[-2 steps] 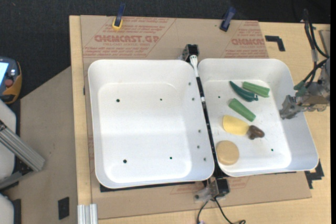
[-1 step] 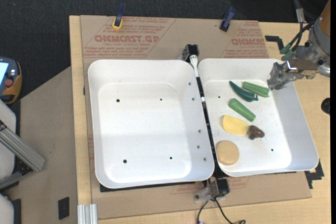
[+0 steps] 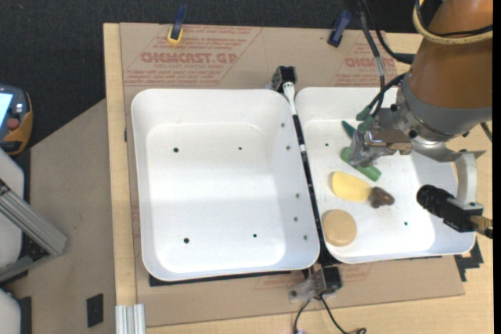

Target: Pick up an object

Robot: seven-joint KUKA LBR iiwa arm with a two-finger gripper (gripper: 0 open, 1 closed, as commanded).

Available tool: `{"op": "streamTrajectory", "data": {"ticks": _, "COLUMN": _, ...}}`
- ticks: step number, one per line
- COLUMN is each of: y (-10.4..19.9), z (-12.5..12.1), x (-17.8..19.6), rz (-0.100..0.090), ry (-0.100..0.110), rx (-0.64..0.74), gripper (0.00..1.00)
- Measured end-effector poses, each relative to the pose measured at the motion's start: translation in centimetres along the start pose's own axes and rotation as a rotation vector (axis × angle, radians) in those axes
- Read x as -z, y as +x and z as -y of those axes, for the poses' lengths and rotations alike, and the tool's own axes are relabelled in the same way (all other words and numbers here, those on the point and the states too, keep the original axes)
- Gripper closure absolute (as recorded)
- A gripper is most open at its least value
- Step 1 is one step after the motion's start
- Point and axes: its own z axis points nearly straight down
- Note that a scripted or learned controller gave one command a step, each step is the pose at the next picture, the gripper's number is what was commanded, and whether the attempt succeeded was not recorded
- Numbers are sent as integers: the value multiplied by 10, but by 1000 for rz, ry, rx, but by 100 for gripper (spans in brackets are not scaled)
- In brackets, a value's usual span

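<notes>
In the camera view, you have the hand (image 3: 362,155) low in the right bin (image 3: 415,242), down over a green object (image 3: 358,138) that pokes out above it and below it. You cannot tell from here whether the hand is spread or pressed together, nor whether the green piece is truly caught. If you want that piece, judge the grip by lifting slowly and straight up.

Just below the hand lies a yellow lump (image 3: 349,186), with a small brown piece (image 3: 382,198) beside it and a tan round disc (image 3: 340,228) further below. They sit close enough that a sideways drag would likely knock them. To the hand's left, the divider between the bins (image 3: 301,160) stands near; the left bin (image 3: 156,168) lies beyond it on the bench (image 3: 125,74).
</notes>
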Motion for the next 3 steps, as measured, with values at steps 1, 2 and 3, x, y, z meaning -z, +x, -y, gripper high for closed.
{"op": "streamTrajectory", "data": {"ticks": 1, "y": 38, "z": -28, "x": 123, "rz": 2, "ry": -26, "rx": -1, "gripper": 100}}
{"op": "streamTrajectory", "data": {"ticks": 2, "y": 35, "z": -26, "x": 127, "rz": 4, "ry": -13, "rx": -5, "gripper": 100}}
{"op": "streamTrajectory", "data": {"ticks": 3, "y": 36, "z": -27, "x": 137, "rz": 5, "ry": -15, "rx": -4, "gripper": 100}}
